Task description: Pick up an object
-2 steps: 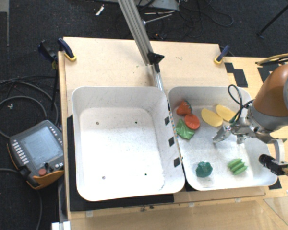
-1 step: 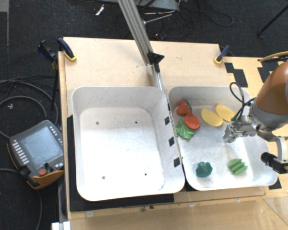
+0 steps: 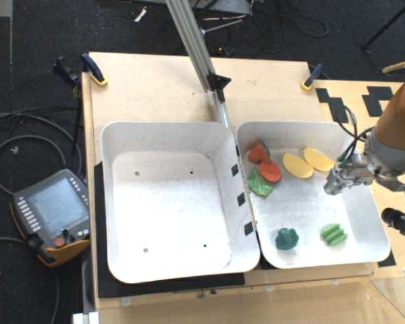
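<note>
Yellow pieces (image 3: 308,162) lie just left of the gripper (image 3: 333,184) — open or closed, cannot tell.

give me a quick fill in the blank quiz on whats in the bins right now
1. All the toy pieces lie in the ____ bin.
2. The two flat oval pieces beside the gripper are ____.
3. The dark green broccoli piece lies to the ____ of the light green ridged piece.

Missing words: right; yellow; left

Fixed overhead camera — slanted, seemingly mid-distance — both bins (image 3: 121,140) framed.
</note>
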Tool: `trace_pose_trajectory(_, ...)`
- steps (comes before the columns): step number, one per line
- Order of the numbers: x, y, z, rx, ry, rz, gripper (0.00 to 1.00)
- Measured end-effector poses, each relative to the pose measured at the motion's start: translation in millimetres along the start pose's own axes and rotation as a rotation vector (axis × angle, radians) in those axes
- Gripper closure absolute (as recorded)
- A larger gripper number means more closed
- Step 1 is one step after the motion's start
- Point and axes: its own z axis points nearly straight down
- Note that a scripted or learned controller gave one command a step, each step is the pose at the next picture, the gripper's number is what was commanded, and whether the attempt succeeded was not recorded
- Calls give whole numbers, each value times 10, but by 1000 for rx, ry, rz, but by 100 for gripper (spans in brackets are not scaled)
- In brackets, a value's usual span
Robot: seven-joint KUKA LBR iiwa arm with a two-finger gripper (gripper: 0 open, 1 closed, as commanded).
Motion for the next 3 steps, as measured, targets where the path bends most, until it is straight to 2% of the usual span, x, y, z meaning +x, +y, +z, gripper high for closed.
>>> trace_pose_trajectory(1, -15, 72, -624, -6, -2, -3, 100)
trace_pose_trajectory(2, -15, 83, -1129, -1, -1, -3, 100)
trace_pose_trajectory(3, 504, -46, -1028, 3, 2, -7, 100)
